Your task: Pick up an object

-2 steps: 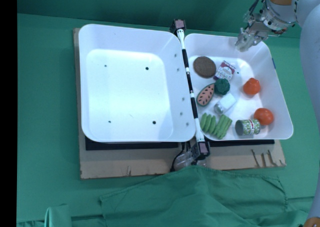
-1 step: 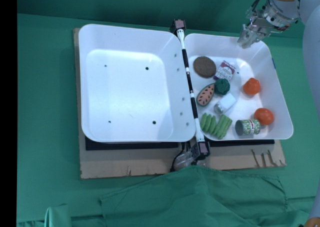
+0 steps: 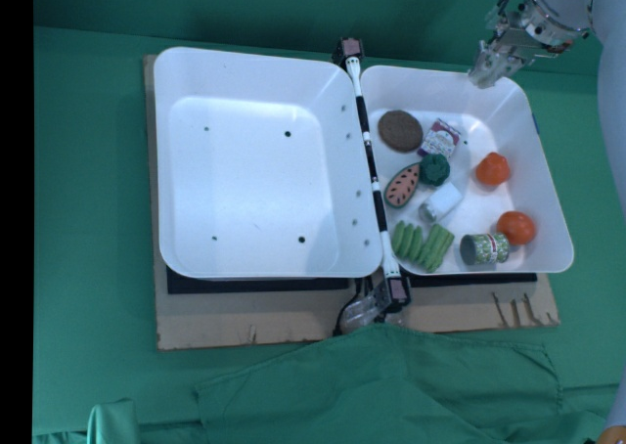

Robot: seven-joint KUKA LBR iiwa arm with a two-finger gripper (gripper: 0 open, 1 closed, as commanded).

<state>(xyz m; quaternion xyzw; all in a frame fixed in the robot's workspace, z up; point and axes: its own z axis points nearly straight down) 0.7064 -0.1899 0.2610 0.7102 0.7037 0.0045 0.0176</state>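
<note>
Camera view: nothing picked yet, by my read. Gripper [image 3: 492, 68] hangs above the far rim of the right bin [image 3: 548, 202], near its far-right corner, nothing between the jaws. Can't tell if the jaws are parted or closed; too small and blurred at this angle.

All candidate objects lie in the right bin: brown round cookie [image 3: 399, 129] at far left, small printed packet [image 3: 442, 137] just right of it, dark green round piece [image 3: 434, 169], watermelon slice [image 3: 402, 185], white bottle [image 3: 441, 202], green pea pods [image 3: 423, 243] at the near edge, tin can [image 3: 485, 248] lying on its side, two orange-red tomatoes [image 3: 493, 169] [image 3: 515, 227] on the right side.

Left bin [image 3: 186, 80] holds no objects.

Left to do, as I judge it: choose a target, descend, close, lift. Basically the whole task. Centre cluster is tight; the tomatoes sit more apart, likely easier.
</note>
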